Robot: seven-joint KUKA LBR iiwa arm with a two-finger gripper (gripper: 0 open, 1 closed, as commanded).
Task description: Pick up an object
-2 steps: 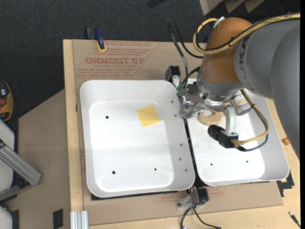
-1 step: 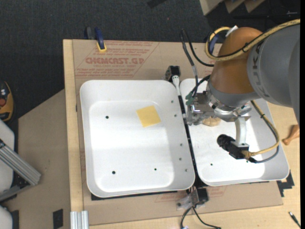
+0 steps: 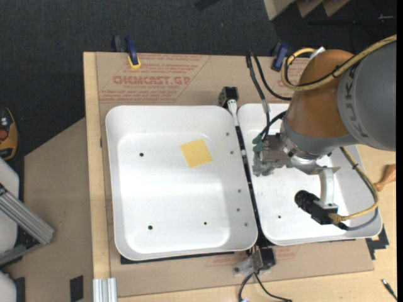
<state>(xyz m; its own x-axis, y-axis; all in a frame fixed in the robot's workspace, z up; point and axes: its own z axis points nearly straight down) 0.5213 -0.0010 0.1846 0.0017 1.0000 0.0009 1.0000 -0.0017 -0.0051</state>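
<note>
Two shallow white plastic bins sit side by side on the brown board tabletop [image 3: 157,74], and the task's likeliest target lies in the left bin [image 3: 119,187]: a flat yellow square piece [image 3: 196,152], resting on the bin floor toward its upper right part, near the dividing rim but apart from it. Nothing else loose can be made out in that bin.

Over the right bin [image 3: 283,231] hangs the grey arm with its orange-brown band [image 3: 318,106]. Its pincer [image 3: 263,159] sits low at the left side of that bin, close beside the rim between the two bins. The wrist hardware and cables crowd it from this angle, so I cannot tell how it is set, and nothing can be seen held in it. A black cylindrical part on a white bracket [image 3: 313,206] juts from the wrist lower down; it looks like rig fittings, not a loose object.

By my reading, the step in hand is the approach or search, with no pick yet made. The next move would call for crossing the shared rim leftward, centring above the yellow square, and descending squarely. Being so flat, the piece offers little edge to catch, so a grasp may well slip.
</note>
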